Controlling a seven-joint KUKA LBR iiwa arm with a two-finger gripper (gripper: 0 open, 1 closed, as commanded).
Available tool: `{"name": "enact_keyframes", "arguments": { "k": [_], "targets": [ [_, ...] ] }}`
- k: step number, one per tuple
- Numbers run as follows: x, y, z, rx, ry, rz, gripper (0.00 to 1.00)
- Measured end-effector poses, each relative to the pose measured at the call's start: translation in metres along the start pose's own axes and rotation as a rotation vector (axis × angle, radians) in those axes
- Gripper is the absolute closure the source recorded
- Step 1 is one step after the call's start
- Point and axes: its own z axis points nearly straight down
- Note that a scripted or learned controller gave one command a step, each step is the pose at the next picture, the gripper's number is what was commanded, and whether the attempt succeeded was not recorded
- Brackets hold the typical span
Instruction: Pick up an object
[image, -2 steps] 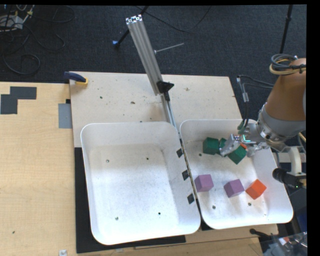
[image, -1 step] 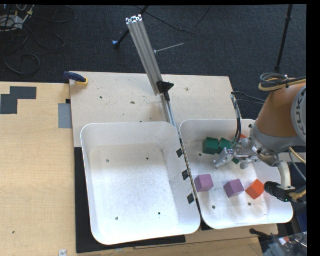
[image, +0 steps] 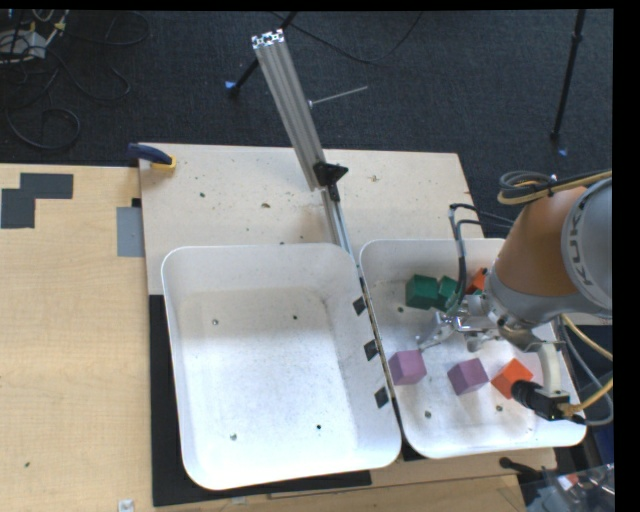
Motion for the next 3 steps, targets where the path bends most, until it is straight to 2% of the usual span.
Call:
{"name": "enact_keyframes", "arguments": {
  "k": [1,2,3],
  "targets": [
    [0.0,0.001,0.023,-0.005,-0.001,0.003,0.0],
    [-0.001,0.0,0.013,-0.004,0.001,0.011,1.0],
    [-0.002,0.001,-0.051,-0.01,-0.002,0.0,1.0]
  ]
}}
